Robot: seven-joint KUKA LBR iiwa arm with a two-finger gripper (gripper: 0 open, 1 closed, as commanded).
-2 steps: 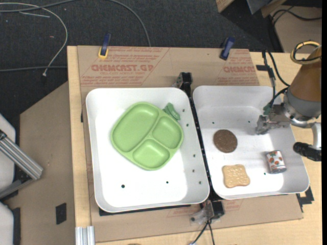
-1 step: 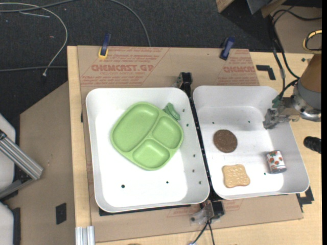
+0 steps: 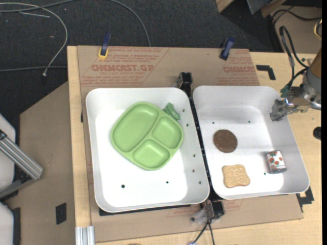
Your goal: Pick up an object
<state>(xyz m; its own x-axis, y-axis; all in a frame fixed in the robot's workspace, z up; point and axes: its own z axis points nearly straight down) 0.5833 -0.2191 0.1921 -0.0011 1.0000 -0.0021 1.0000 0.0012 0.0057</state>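
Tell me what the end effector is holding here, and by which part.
Nothing is held. The end effector is at the right bin's upper right edge, apart from the cookie, cracker and small can.

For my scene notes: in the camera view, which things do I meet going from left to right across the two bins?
Green divided plate → small green piece at its upper right edge → brown round cookie → tan cracker → small spotted can → hand.
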